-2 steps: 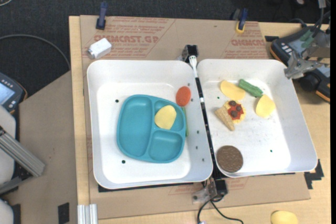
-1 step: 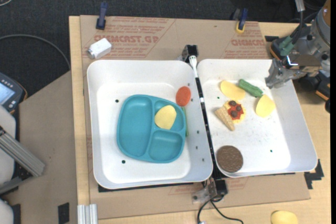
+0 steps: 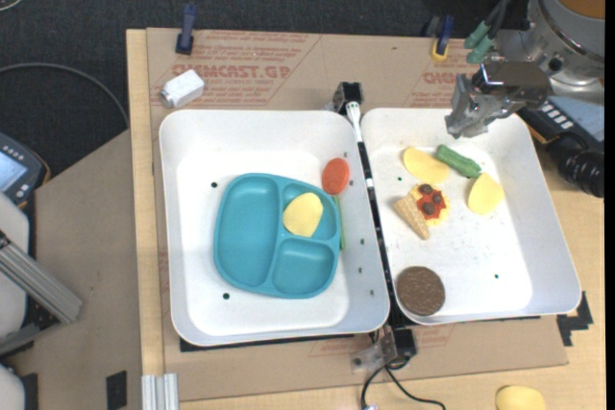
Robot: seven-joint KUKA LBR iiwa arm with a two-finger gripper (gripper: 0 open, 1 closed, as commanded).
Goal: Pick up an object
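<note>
1. We are looking down on two white bins side by side; the right bin (image 3: 553,245) is holding the loose food pieces, so that is where we are judging the pick to be aimed.
2. The gripper (image 3: 468,124) is hanging over the far edge of the right bin, with nothing showing between its fingers. How wide they are standing we cannot tell from this slant.
3. Just below and beside it the green piece (image 3: 458,160) is lying tilted, touching a yellow piece (image 3: 424,164). We are taking the green piece as the likeliest target, being nearest.
4. Another yellow piece (image 3: 485,193) is sitting near the green one's lower end, a pizza slice (image 3: 423,207) is lying just beside it toward the middle, and a brown cookie (image 3: 421,290) is resting well apart by the near rim.
5. In the left bin (image 3: 183,206) a teal tray (image 3: 250,235) is carrying a yellow item (image 3: 304,214), with an orange-red piece (image 3: 335,175) just off its corner.
6. Because the pieces are crowding each other, we are expecting that a descent may nudge a neighbour.
</note>
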